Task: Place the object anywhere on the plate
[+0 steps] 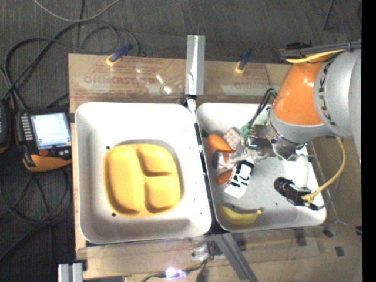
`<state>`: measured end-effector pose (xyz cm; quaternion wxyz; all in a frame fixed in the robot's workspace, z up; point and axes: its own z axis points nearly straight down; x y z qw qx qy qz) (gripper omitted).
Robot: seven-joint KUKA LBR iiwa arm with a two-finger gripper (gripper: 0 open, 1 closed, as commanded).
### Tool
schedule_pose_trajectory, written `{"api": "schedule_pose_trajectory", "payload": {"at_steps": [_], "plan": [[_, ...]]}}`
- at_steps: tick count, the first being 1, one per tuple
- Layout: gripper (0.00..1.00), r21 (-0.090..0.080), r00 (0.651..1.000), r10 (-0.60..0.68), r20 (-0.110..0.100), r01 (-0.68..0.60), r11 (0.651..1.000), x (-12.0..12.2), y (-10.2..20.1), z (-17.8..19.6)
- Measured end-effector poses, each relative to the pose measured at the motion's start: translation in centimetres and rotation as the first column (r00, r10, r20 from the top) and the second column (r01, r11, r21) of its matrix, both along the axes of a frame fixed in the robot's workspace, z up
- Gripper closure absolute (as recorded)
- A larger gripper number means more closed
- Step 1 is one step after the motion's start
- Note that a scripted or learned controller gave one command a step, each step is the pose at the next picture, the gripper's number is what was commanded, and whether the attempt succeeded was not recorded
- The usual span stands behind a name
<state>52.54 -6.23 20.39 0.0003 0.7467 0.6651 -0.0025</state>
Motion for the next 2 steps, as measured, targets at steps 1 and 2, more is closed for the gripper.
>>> {"api": "schedule_pose_trajectory", "payload": {"at_steps": [1,2], "plan": [[1.0,0.003,1.0,-0.026,-0.001,0.026,1.0,2.1,6.6,-0.3],[1.0,0.002,0.986,0.165,-0.002,-0.165,0.986,1.5,13.9,-0.9]]}}
